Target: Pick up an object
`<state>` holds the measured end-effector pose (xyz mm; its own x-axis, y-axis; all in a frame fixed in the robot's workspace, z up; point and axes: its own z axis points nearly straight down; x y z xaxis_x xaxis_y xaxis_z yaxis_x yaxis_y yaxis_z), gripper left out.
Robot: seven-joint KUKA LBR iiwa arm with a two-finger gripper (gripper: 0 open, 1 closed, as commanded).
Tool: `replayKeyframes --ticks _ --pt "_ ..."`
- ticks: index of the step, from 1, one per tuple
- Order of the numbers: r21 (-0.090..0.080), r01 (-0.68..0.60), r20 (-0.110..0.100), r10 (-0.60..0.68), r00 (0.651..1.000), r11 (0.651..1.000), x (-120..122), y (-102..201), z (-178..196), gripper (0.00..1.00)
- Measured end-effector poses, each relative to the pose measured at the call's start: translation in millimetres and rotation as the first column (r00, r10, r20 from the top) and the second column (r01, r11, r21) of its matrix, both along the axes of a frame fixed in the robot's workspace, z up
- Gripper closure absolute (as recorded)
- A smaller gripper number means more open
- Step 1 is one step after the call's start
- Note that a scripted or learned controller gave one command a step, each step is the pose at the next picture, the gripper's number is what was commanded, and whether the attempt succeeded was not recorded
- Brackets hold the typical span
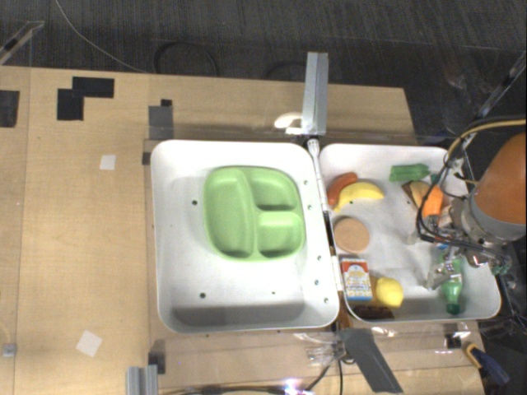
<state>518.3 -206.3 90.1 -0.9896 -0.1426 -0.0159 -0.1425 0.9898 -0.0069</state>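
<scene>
A light green divided tray (251,212) fills the white left bin (177,303). In the white right bin (387,159): yellow banana (362,192), yellow lemon (389,291), brown round disc (352,235), green block (409,172), green bottle (452,293).

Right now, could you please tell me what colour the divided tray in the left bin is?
The divided tray is light green, seen clearly in the camera view.
</scene>
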Motion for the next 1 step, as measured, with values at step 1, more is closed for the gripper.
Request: replayKeyframes --ticks 1 --pt "0.0 0.032 0.003 -0.032 0.999 1.0 -20.8 0.5 0.3 0.0"
